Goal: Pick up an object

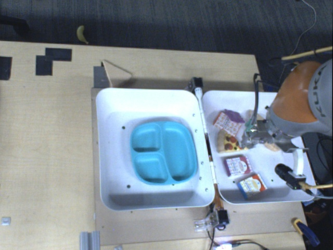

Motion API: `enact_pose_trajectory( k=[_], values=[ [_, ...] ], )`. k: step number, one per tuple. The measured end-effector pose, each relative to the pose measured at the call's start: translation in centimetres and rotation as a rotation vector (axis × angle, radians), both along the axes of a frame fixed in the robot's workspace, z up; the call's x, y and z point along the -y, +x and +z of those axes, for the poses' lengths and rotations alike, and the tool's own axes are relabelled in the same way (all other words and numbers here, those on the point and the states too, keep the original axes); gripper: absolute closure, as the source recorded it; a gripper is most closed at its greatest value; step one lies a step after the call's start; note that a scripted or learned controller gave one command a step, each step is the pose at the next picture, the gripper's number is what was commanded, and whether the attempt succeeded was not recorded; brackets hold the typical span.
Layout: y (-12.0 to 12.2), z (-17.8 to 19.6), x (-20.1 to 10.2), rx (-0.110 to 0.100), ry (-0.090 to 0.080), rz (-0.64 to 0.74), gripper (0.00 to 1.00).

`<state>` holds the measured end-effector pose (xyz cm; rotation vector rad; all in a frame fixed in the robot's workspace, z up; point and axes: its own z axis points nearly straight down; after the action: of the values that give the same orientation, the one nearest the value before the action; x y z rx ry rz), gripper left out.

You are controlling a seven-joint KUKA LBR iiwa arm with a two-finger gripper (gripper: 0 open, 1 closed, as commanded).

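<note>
Fingers of the gripper hang over the right bin, low above its floor. They show as a small cluster of metal from this slant, and I cannot tell whether they are apart or together. Nothing is visible between them.

The arm reaches in from the right across the bin's far corner, grey with its orange band above the wrist.

The things to pick from all lie in the right bin, and all rest on its floor. A yellow packet sits just left of the gripper, very near it, though I cannot tell if they touch. Above that, toward the far wall, lies a pink packet with a purple patch at its upper right edge; it touches or overlaps the yellow one. Nearer the camera is a small red-and-white box, apart from the gripper. Beyond that, close to the bin's near wall, is an orange box with a blue edge, lying at a slant.

The left bin holds one thing — a blue plate split into three compartments, sitting in the middle of the floor, well apart from the gripper.

Both bins stand side by side on a pale wooden bench, their inner walls touching. A few black tape patches mark its far left corner.
</note>
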<state>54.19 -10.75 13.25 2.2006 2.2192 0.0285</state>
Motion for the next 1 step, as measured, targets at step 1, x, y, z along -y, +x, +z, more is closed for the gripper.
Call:
enact_pose_trajectory(
  k=[1],
  values=[
    [-0.01, -0.01, 0.00, 0.000, 0.000, 0.000, 0.00]
  ],
)
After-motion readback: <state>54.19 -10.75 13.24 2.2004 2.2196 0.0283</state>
